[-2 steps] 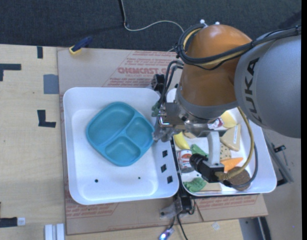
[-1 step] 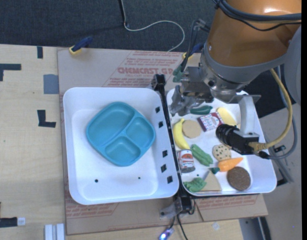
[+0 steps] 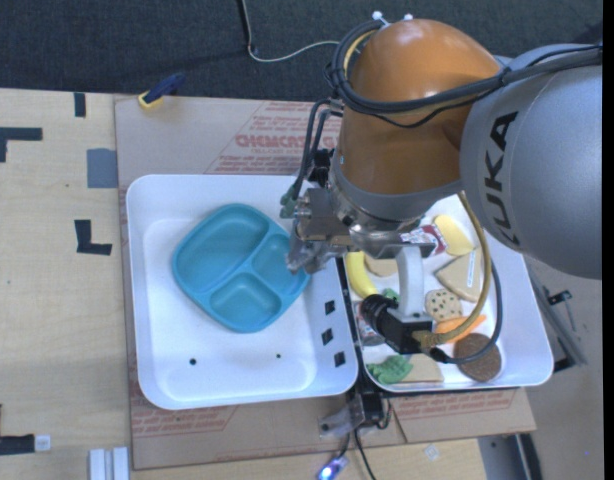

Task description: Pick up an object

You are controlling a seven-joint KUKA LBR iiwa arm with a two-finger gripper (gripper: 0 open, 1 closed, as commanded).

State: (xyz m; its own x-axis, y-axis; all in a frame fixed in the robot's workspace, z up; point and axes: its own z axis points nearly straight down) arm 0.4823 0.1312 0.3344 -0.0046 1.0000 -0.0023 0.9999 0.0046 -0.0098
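hand [image 3: 305, 243], its grip state impossible to tell, hangs over the blue tray's [image 3: 227, 268] edge; it risks slipping off the thin rim.

A sheet of brown cardboard [image 3: 237, 138] with red print lies on the pale wooden bench [image 3: 47, 298], under both bins. Black tape marks [image 3: 87, 238] dot the bench's left side. A yellow-and-blue clamp [image 3: 160, 90] sits at the cardboard's far-left corner.

A teal divided plate [image 3: 234, 266] lies flat and tilted askew in the left bin [image 3: 157, 368]. Small food items, among them a banana [image 3: 359, 276] and a cracker [image 3: 442, 303], crowd the right bin [image 3: 532, 353].
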